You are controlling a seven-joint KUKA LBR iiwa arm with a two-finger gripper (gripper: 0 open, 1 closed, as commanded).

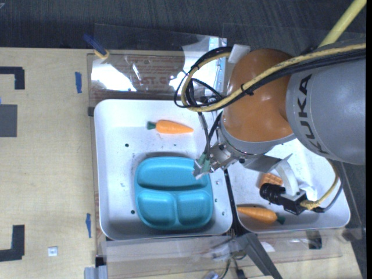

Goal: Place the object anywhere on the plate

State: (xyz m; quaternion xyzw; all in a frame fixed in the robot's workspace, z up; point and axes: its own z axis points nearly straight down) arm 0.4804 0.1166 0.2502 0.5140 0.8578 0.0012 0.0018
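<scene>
A blue plate (165, 179) with three compartments lies in the front half of the left bin (109, 156). An orange toy carrot (172, 128) with a green stem lies flat in that bin, just behind the plate and apart from it. My gripper (202, 168) hangs low over the plate's right rim, at the edge of its large rear compartment. I see nothing in its grasp. The grey arm and its orange band hide the space above the gripper and the rear of the right bin.
A second toy carrot (257, 214) lies near the front wall of the right bin (340, 217). A small orange piece (271, 180) shows behind it, partly hidden. A clear plastic sheet (145, 71) lies behind the left bin. Wooden bench stretches to the left.
</scene>
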